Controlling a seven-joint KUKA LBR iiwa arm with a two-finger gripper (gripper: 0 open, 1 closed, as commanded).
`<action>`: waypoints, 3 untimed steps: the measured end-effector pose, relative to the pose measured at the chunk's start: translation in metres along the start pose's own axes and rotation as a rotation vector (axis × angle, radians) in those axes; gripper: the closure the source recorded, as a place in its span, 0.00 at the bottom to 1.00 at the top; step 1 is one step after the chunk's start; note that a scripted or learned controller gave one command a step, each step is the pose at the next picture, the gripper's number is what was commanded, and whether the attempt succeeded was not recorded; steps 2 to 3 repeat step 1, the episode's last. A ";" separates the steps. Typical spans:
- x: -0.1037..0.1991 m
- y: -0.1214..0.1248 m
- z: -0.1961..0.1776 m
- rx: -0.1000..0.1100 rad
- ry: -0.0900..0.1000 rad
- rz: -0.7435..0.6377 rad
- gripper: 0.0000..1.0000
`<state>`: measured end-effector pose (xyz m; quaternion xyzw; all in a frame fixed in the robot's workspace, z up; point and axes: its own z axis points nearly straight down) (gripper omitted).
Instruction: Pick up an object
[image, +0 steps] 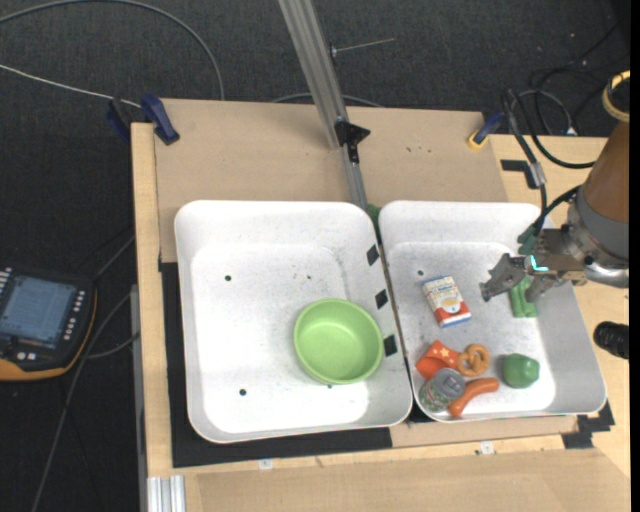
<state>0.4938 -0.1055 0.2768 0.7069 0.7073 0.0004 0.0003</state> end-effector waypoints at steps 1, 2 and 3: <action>0.000 0.000 0.000 0.000 0.000 0.000 0.00; 0.000 0.000 0.000 0.000 0.000 0.000 0.00; 0.000 0.000 0.000 0.000 0.000 0.000 0.00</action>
